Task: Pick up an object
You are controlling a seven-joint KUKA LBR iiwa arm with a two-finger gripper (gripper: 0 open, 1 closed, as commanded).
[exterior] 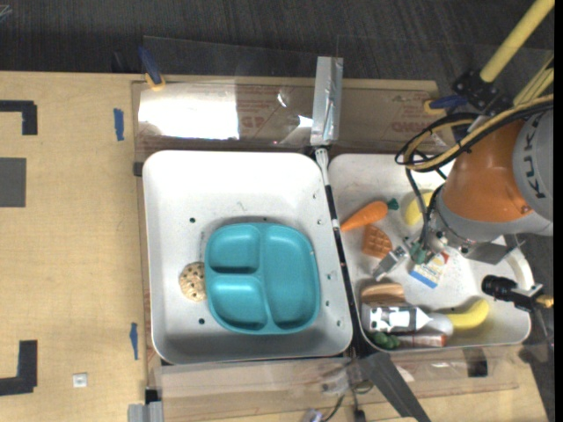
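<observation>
From my overhead camera, I see an orange plastic carrot [364,215] lying in the right white bin [352,176], left of the gripper [420,255]. The arm's bulk hides its jaws; I cannot tell their state. The left white bin [167,183] holds a teal divided tray [261,276] and, perhaps, a cookie [193,281].

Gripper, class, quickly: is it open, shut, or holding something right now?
Gripper: cannot be told. It is low in the right bin, between the waffle and the banana.
</observation>
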